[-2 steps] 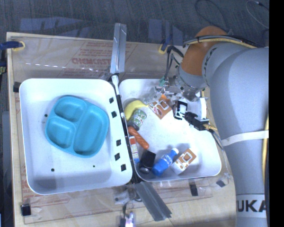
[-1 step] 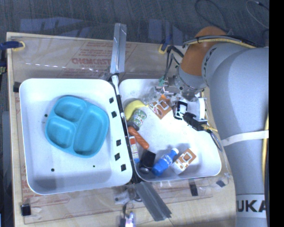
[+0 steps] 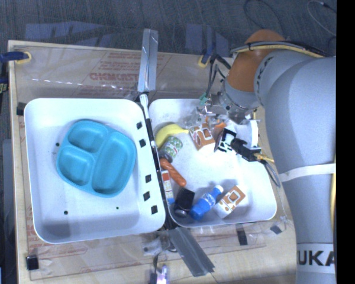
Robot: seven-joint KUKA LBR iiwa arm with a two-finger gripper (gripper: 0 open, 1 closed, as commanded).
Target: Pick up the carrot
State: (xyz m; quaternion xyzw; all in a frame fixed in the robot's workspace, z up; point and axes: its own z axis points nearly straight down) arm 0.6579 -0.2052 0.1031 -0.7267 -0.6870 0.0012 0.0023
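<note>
- Carrot (image 3: pixel 172 172): centre of frame, lying slantwise against the left wall of the right bin (image 3: pixel 216 165), orange and slim.
- Its upper end sits just under a green-labelled can (image 3: pixel 170 149). Its lower end runs up to a black object (image 3: pixel 184 198), and they look to be touching.
- A yellow fruit (image 3: pixel 165 132) sits above the can. A blue bottle (image 3: pixel 205 201) and an orange-and-white packet (image 3: pixel 232 199) lie lower right of the carrot, apart from it.
- Claw (image 3: pixel 206 113): over the upper part of the right bin, above a second orange-and-white packet (image 3: pixel 203 134) and well apart from the carrot. Whether it is spread or closed cannot be told from this angle; nothing is seen held in it.
- Step in hand, as judged: travel down-left across the frame to the carrot, then descend.
- To do it well: take the carrot at its mid-length, where the can and the black object crowd it least.
- Close across the short width, turned square to the carrot's slant.
- The bin wall is tight on its left side, so there is little room there. Come straight down rather than sweeping in.
- Risk: a low pass may knock the can or catch the wall.
- Left bin (image 3: pixel 41 158), with its blue plate (image 3: pixel 97 157), plays no part in this.
</note>
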